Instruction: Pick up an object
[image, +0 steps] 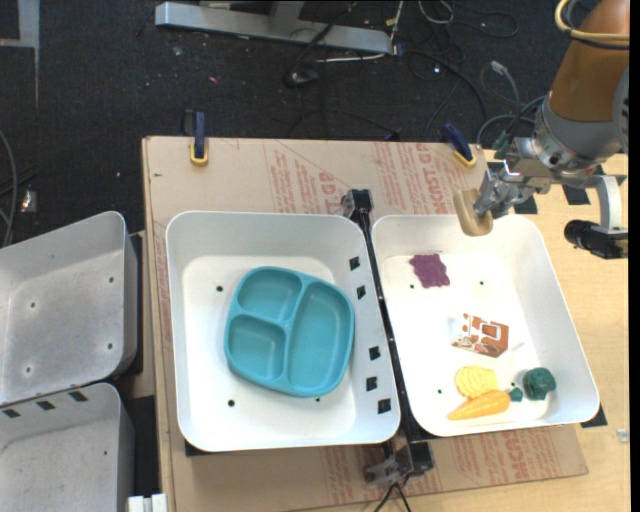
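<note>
Evidently barely begun: end effector (477, 217) poised over right bin (562, 305) rim, grip state impossible to tell, purple piece (429, 269) and other items unlifted.

The arm (590, 80) is a thick rounded tube. Its upper section is orange, with a pale cream rim curving across the top. Below the orange comes a smooth grey collar, which narrows to a grey wrist crowded with small metal fittings and dark blocks. Thin grey cables loop out from the wrist on its left side. A white bracket with a rounded end juts from the wrist's right side. The gripper (476, 218) is built of dull grey metal parts, and ends in a tan, blunt fingertip (472, 215) with a soft, padded look.
</note>
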